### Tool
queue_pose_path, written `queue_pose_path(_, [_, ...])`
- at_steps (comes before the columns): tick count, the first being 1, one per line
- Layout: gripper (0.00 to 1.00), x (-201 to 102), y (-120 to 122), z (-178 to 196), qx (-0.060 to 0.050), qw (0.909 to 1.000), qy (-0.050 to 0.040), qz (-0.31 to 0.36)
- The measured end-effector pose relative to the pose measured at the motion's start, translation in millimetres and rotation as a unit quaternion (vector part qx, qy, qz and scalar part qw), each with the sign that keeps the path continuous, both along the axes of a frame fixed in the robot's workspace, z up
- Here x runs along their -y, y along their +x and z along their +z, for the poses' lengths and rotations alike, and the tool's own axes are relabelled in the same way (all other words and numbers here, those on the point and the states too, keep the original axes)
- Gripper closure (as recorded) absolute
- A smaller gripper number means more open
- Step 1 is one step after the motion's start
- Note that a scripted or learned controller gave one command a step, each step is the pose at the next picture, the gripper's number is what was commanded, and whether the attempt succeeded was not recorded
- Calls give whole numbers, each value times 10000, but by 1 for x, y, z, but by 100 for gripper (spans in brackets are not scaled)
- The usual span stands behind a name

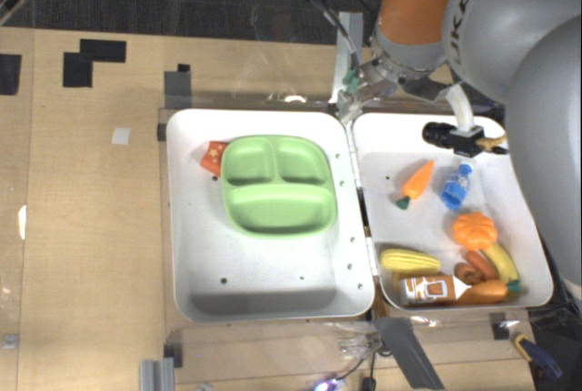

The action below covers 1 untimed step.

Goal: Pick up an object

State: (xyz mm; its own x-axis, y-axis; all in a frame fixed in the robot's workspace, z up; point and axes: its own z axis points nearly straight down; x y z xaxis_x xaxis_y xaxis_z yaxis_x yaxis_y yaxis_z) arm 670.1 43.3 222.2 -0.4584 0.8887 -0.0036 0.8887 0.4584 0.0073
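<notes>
We find the arm [509, 25] reaching in from the right, its orange band [414, 3] high over the far edge of the bins and its wrist bent down toward the far left corner of the right bin [526, 198]. We cannot tell the state of the fingers. In that bin lie a carrot [416, 182], a blue bottle [457, 185], an orange pumpkin [475, 230], a corn cob [408, 261] and a brown bottle [435, 289]. The left bin [195, 271] holds a green divided tray [276, 184], a red item [213, 158] just beside its left edge.
</notes>
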Motion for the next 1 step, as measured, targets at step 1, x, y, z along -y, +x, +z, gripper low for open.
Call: queue_pose_path(1, [100,51,-83,-12,-11,9955,-5,945])
